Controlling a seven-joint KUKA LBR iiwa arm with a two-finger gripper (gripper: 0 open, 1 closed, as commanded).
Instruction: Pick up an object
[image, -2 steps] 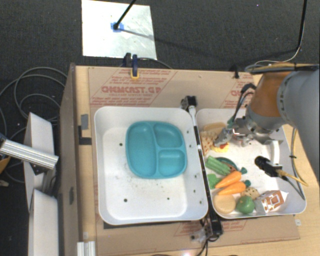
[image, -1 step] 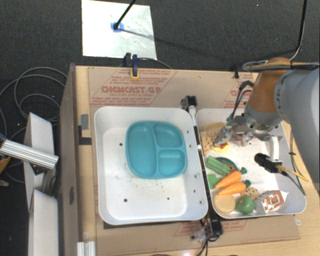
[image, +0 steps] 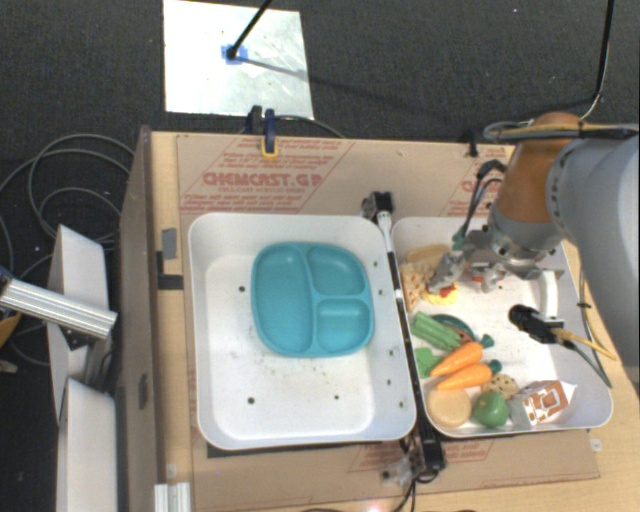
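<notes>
The grey arm (image: 595, 185) comes in from 3 o'clock, and its orange band (image: 525, 195) stands over the far edge of the right bin (image: 535, 352). The gripper (image: 450, 272) points down toward 7 o'clock and hangs over the part of this bin at 11 o'clock. Whether the pincer is open or closed I cannot tell from this view, and nothing can be seen held in it.

Just under the tip of the gripper lies a small yellow and red toy (image: 441, 293). It is very near to the tip, but I cannot tell if they touch. At 12 o'clock from this toy lies a flat tan piece (image: 424, 257), close to the bin's left wall.

The other things are in the same bin. A green toy vegetable (image: 436, 328) lies at 6 o'clock from the yellow and red toy. Just beside it, more toward 5 o'clock, two orange carrots (image: 462, 367) lie side by side. At the near edge of the bin there is a row: a round beige piece (image: 449, 406), a round green toy (image: 490, 409) touching it, and a small white and brown carton (image: 545, 401) at the 5 o'clock corner. A biscuit with dark spots (image: 506, 384) sits between the carrots and the carton. A small white object (image: 548, 291) lies at 3 o'clock, well apart from the rest.

The left bin (image: 205, 330) holds a teal divided plate (image: 312, 300) near its middle.
</notes>
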